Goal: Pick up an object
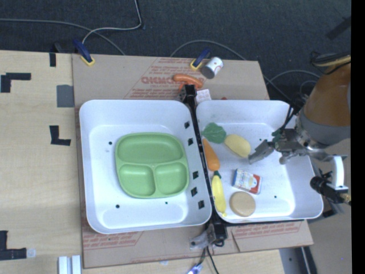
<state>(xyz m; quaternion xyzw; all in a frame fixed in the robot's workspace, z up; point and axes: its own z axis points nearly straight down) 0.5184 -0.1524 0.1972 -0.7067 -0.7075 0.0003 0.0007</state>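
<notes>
Camera view: a grey arm [325, 116] with an orange band reaches in from the right over the right-hand bin [285, 207] of two white bins on the worktop.
Step in hand: by the look of it, the approach — nothing is lifted yet.
Jaws [272, 150]: they seem parted, one finger slanting toward the bin's middle, the other nearer the wrist, with nothing between them.
Objects on offer: a yellow lemon-shaped piece [238, 145] just left of the jaws; a small red-and-white packet [246, 181] below them; a tan round piece [243, 204] and a banana [218, 194] near the front wall; a carrot [211, 156] and a green leafy piece [214, 132] by the divider.
Left bin: a green divided plate [151, 164].
Next move: likely a descent — centred over one object, probably the lemon-shaped piece, then closing.
Arm pose: wrist low over the bin's right side, jaws pointing left.
</notes>
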